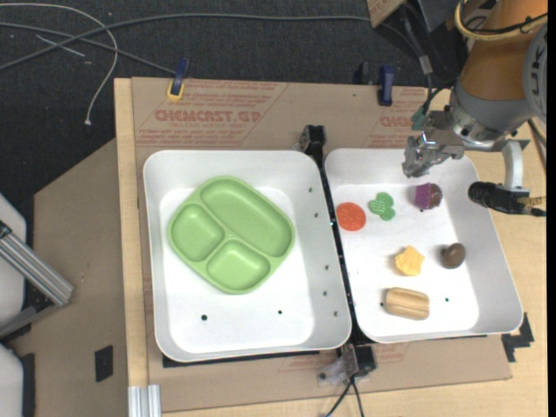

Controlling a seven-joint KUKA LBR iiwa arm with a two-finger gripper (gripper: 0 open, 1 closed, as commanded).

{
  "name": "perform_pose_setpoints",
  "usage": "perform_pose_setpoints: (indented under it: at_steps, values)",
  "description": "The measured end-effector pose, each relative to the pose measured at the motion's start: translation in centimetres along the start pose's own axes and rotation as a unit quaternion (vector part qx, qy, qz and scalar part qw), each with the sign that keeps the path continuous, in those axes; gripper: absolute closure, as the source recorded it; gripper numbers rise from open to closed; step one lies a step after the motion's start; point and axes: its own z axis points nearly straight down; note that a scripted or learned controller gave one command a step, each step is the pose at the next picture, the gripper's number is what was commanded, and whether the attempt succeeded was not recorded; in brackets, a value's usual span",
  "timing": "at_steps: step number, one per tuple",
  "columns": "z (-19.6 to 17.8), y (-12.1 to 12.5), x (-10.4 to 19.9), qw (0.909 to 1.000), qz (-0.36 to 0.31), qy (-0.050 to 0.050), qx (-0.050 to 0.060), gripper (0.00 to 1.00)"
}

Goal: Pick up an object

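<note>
Camera view had the gripper [423, 165] hovering over the right bin [486, 315]'s far edge; purple toy [426, 196] sat just below it, toward the camera; couldn't tell how the gripper was set.

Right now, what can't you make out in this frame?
- Gripper, camera view: finger state, small and blurred.
- Gripper against the purple object: whether touching or above, the slanted view won't settle it.
- Arm: cut off by the top and right edges.
- Brown object: too small to identify.
</note>
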Motion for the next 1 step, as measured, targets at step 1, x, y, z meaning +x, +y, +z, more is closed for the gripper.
perform_pose_setpoints:
  at_steps: [1]
  values:
    - [0.75,-1.04,5.49,1.0,-0.002,0.001,0.003,1.0]
